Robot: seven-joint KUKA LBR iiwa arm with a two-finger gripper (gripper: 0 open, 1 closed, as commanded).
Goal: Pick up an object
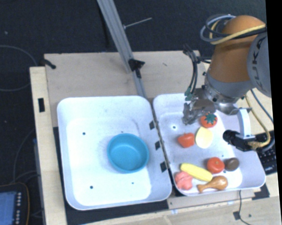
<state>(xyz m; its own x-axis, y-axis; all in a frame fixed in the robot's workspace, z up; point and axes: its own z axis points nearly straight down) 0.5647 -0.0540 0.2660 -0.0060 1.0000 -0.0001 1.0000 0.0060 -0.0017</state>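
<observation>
My gripper (188,118) hangs over the upper part of the right bin (167,108), just above and left of an orange-red fruit (186,140). A pale yellow lemon (204,137) lies beside that fruit. A red tomato with a green top (209,120) sits right of the gripper. Nearer the front lie a yellow banana (195,171), a red tomato (214,164), a brown round thing (231,164), a pink piece (184,179) and a brown drumstick (213,183). Nothing shows between the fingers.
A blue bowl (128,152) stands in the left bin (73,114). A grey metal pole (119,39) slants up from the bins' far edge. The bench edge runs along the front.
</observation>
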